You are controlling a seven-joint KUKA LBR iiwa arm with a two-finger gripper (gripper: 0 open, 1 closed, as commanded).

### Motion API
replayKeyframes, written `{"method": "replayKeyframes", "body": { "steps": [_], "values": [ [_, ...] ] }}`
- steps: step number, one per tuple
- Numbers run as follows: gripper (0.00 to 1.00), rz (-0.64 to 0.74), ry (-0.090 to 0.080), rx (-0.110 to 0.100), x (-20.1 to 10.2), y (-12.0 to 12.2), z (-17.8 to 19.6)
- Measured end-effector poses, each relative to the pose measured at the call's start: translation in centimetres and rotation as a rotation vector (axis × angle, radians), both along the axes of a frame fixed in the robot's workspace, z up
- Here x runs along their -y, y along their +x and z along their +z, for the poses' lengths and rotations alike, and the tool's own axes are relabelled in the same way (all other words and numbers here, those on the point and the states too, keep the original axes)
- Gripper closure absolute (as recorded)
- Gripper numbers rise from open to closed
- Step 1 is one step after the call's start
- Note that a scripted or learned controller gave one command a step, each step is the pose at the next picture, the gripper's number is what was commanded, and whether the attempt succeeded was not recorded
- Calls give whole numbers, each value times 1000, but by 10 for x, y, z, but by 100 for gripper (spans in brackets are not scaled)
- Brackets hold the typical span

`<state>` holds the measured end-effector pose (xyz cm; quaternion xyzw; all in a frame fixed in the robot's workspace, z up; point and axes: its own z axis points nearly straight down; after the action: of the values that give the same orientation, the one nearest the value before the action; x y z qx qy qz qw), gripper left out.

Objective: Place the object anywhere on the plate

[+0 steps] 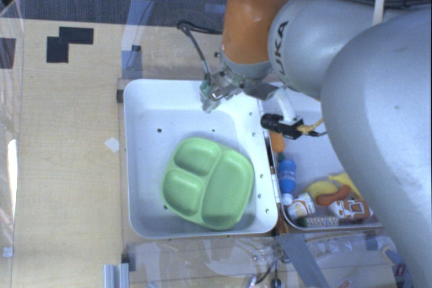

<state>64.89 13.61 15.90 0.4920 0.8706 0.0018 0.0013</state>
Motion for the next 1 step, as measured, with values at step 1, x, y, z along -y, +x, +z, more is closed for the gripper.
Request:
{"method": "replayKeyframes", "body": {
  "steps": [1],
  "values": [
    [100, 126, 0, 6, 5, 21, -4]
  ]
}}
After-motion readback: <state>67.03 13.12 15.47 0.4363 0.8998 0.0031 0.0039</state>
